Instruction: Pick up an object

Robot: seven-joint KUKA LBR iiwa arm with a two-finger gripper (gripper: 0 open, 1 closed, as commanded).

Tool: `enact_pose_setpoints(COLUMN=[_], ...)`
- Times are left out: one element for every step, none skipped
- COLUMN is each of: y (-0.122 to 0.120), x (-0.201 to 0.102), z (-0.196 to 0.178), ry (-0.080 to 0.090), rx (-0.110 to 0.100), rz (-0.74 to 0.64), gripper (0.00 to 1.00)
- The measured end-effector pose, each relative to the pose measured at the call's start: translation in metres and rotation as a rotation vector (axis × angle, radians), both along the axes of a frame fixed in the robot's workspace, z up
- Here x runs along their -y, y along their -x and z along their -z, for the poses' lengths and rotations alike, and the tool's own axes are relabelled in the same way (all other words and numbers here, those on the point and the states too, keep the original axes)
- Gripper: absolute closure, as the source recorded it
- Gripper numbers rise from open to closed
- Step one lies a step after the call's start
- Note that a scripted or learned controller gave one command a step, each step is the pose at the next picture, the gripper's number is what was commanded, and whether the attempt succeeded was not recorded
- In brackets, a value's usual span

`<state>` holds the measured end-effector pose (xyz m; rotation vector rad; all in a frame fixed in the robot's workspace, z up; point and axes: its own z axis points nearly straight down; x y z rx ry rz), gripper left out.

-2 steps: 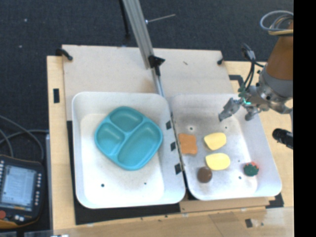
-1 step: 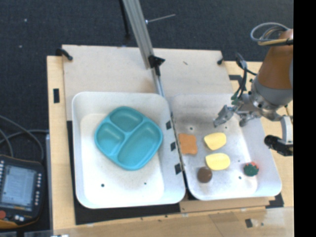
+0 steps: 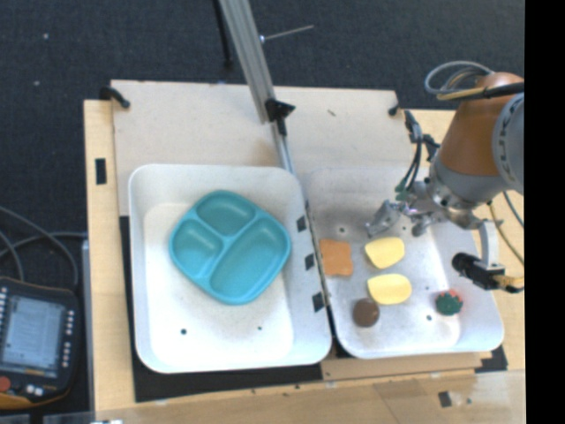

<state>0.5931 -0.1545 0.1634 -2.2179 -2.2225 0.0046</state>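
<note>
The right bin (image 3: 459, 338) holds several small objects: an orange-brown square (image 3: 335, 258), two yellow pieces (image 3: 385, 253) (image 3: 389, 288), a brown ball (image 3: 365, 313) and a green and red item (image 3: 448, 303). My gripper (image 3: 402, 223) hovers over the back of this bin, just above the upper yellow piece. Its fingers (image 3: 380, 220) are spread apart and hold nothing. The arm's orange band (image 3: 472, 140) rises behind it at the right.
A teal divided plate (image 3: 231, 246) lies in the left bin (image 3: 150, 343). A slanted metal rail (image 3: 252, 51) runs from the top down to the bins' shared edge. A black fitting (image 3: 475, 272) with cables hangs off the arm over the right bin.
</note>
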Motion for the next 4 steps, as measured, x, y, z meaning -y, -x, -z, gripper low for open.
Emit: enact_pose_setpoints(y=[-0.004, -0.006, 0.000, 0.009], x=[0.003, 0.005, 0.009, 0.009], z=[0.061, 0.046, -0.001, -0.055], ry=[0.001, 0.001, 0.001, 0.001], rx=[0.000, 0.007, 0.009, 0.011], rz=[0.004, 0.008, 0.006, 0.004], gripper=[0.00, 1.00, 1.00, 1.00])
